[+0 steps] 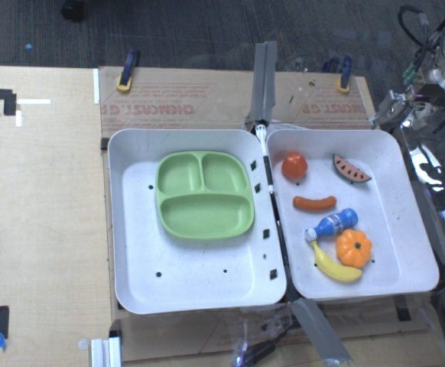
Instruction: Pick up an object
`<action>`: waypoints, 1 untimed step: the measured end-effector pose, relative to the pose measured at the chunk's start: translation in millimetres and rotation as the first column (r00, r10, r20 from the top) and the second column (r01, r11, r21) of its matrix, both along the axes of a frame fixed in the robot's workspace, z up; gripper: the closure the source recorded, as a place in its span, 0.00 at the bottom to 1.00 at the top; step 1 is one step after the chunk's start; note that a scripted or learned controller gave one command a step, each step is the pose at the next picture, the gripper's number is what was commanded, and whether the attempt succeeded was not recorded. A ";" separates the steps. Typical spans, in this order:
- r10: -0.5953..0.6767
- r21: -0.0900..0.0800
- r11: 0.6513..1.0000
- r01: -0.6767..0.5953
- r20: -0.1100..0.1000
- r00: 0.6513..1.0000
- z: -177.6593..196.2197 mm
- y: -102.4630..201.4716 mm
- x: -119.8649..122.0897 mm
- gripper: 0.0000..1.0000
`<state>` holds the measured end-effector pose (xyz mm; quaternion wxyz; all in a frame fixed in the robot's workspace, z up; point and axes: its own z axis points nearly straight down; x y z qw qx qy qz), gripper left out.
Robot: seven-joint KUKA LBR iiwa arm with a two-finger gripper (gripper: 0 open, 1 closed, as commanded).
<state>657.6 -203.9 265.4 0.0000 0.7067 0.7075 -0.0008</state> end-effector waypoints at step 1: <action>0.112 0.001 0.994 -0.112 -0.001 0.994 -152.7 52.3 1.1 0.00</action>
